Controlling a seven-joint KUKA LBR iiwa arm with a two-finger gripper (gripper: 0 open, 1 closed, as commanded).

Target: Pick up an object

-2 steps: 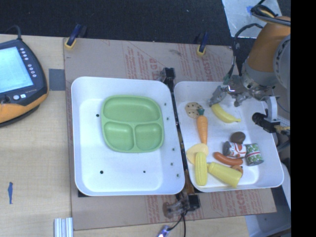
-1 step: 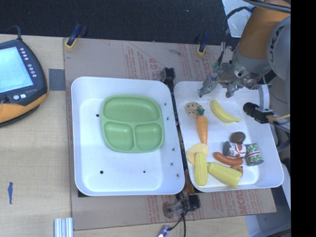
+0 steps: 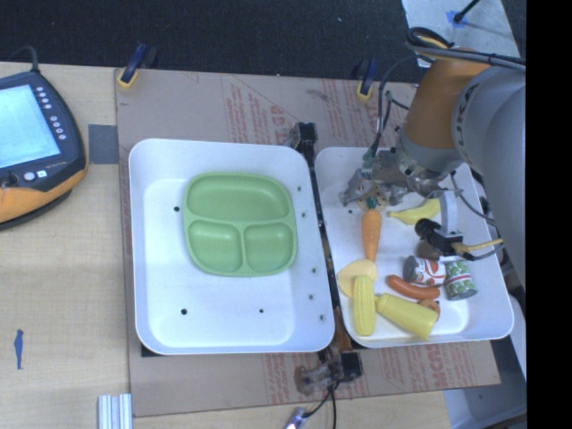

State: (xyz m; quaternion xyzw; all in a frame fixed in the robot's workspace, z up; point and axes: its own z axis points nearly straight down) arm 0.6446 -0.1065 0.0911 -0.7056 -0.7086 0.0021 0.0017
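Observation:
My gripper (image 3: 370, 195) hangs low over the far part of the right bin (image 3: 487, 324), just above the top end of an orange carrot (image 3: 371, 232) that lies lengthwise. A yellow banana (image 3: 420, 211) lies just right of the gripper. Nearer the front lie an ear of corn (image 3: 363, 305), a pale yellow piece (image 3: 356, 273) beside it, a yellow bottle-shaped toy (image 3: 407, 315), a red sausage (image 3: 413, 286), a green-labelled can (image 3: 460, 281) and a red and white can (image 3: 423, 269). Nothing shows as held.
The left bin (image 3: 161, 320) holds a green divided plate (image 3: 241, 223). A teach pendant (image 3: 36, 150) lies at the left of the bench. Clamps sit between the bins at the far side (image 3: 306, 136) and the near side (image 3: 326, 374). The arm (image 3: 456, 105) reaches in from the right.

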